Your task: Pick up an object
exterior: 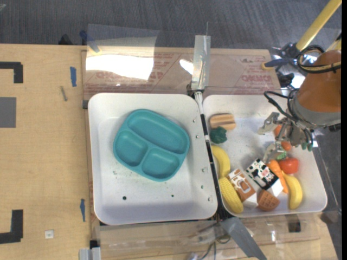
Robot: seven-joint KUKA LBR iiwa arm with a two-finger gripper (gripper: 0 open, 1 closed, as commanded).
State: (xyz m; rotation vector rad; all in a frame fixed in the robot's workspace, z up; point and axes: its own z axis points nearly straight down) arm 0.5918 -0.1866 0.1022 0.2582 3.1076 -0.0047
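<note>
The counter (pixel 43 145) was a pale tan board with black corner marks and bits of blue tape at its left; beyond it lay a grey floor (pixel 162 10). Clear sheets (pixel 124 64) with red print stood behind the two white bins, and a clear upright divider (pixel 201 58) rose between them.

The left bin (pixel 103 199) held a teal plate (pixel 151 144) with three compartments, lying a little tilted near the bin's middle. A few dark specks marked the bin floor below it.

The right bin (pixel 244 110) held the toy food. A bun (pixel 223 121) lay near the upper left, with a green piece (pixel 218 136) just below it. A banana (pixel 219 160) lay along the left wall, and corn (pixel 230 194) sat below it at the front. A brown box (pixel 242 183) touched the corn, a black-and-white carton (pixel 262 173) lay beside it, and a waffle (pixel 268 201) sat at the front. A carrot (pixel 276 170) lay beside the carton, a tomato (pixel 289 164) sat near the right, and a second banana (pixel 294 192) curved below it.

The arm (pixel 320 91) reached in from the right, its orange band over the right bin's upper right corner, cables looping around it. The hand (pixel 283 140) pointed down over the right side of that bin, just above the tomato and carrot. Something orange and green showed at its tips, but whether the hand was clenched, released, or grasping could not be told.
</note>
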